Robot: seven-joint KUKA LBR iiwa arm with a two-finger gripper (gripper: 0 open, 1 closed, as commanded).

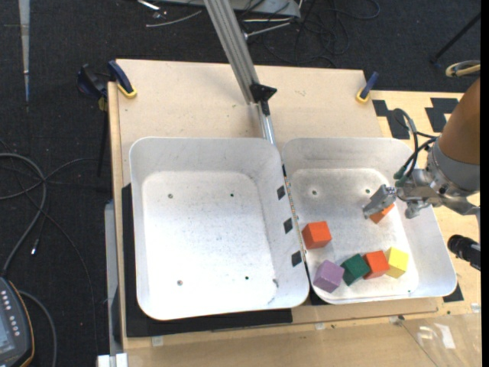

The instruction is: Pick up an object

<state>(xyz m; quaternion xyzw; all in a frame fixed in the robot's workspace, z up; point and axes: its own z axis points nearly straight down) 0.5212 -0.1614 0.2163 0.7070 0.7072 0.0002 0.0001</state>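
My gripper (380,207) hangs over the right side of the right bin (336,153), reaching in from the right. A small orange block (379,215) sits between its grey fingers (375,201), partly covered by them. On the bin floor lies an orange cube (316,234) near the bin's left wall. Along the front wall a purple block (328,275), a green block (354,268), a red-orange block (376,263) and a yellow block (397,261) lie in a row, close together.
The left bin (145,205) adjoins the right one at a shared ridge. A slanted metal pole (233,44) crosses the back of the bench. Clamps (122,81) mark the bench's rear corners. Cables lie on the floor to the left.
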